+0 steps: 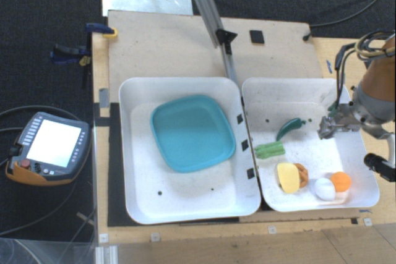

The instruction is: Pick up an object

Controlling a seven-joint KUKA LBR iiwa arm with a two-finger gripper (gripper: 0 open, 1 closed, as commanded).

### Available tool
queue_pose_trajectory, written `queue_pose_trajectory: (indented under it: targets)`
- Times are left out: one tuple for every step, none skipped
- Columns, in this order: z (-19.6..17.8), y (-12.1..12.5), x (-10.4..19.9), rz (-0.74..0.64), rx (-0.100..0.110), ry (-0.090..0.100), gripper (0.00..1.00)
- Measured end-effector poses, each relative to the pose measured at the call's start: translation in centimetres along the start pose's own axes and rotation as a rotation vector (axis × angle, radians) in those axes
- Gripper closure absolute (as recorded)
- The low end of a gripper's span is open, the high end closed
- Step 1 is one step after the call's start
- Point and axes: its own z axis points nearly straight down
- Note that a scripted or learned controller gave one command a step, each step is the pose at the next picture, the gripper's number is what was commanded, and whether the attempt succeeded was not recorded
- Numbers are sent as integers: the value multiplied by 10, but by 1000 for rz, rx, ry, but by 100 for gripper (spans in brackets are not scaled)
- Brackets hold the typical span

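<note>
In the right bin [272, 93] lie a dark green pepper-like piece [289, 127], a light green oblong piece [270, 149], a yellow piece [288, 177] with a brown piece [302, 174] beside it, a white egg shape [325, 188] and an orange ball [340, 181]. My gripper [328, 129] hangs over the right side of that bin, to the right of the dark green piece and apart from it. Nothing shows between its fingers.
The left bin [133, 133] holds a teal square plate [192, 132]. A metal pole [207, 0] slants over the back of the bench. A teach pendant [49, 146] lies on the floor at left, and clamps [80, 52] grip the bench's left edge.
</note>
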Motion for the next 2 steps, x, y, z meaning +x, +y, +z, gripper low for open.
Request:
queue_pose_trajectory:
  targets:
    - [-63,3,2,-1,-4,-1,100]
    - [-90,4,2,0,-1,0,100]
